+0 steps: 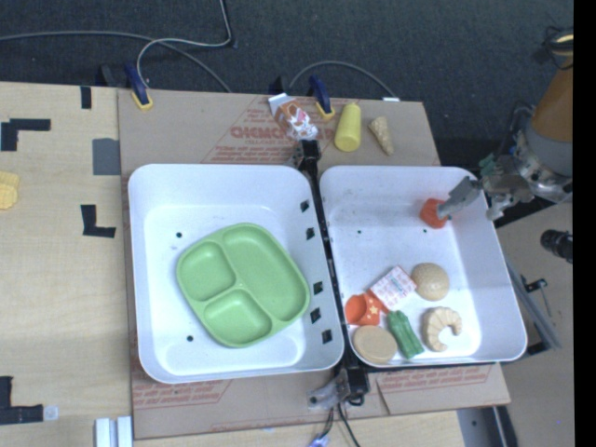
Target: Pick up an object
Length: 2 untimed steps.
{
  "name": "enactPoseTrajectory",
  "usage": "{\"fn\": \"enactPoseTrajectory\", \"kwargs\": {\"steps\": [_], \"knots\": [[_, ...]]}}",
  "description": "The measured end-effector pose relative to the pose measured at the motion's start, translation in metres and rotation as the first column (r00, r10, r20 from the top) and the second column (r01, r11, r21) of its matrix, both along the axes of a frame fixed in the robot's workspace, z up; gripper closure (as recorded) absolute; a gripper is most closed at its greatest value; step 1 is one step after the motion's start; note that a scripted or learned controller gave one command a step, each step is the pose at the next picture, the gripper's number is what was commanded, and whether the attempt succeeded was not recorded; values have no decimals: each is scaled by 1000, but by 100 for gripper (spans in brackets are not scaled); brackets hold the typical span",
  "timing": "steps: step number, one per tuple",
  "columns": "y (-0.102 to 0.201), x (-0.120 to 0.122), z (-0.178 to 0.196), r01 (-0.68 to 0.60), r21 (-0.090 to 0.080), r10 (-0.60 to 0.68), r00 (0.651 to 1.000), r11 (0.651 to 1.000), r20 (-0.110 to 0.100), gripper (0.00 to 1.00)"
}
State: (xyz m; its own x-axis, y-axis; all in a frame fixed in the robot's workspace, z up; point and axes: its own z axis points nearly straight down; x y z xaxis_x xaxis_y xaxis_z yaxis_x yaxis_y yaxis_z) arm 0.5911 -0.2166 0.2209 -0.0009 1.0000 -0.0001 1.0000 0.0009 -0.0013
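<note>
So, gripper (458, 196) low over the right bin (484, 250), upper part | red object (433, 214) right at its tip, on its left side | jaws: can't tell if open or pinching | red thing looks roundish, no clear long axis

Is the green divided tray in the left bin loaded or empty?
Empty. The green tray lies flat in the left bin, and all three compartments show bare green. The food items sit in the right bin.
</note>
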Motion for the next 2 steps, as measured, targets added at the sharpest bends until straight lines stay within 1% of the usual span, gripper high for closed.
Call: {"fn": "enactPoseTrajectory", "kwargs": {"steps": [1,2], "knots": [[-6,60,-69,-1,1,1,1000,1000,-4,0],[-5,73,-134,-3,0,3,1000,1000,1,0]]}}
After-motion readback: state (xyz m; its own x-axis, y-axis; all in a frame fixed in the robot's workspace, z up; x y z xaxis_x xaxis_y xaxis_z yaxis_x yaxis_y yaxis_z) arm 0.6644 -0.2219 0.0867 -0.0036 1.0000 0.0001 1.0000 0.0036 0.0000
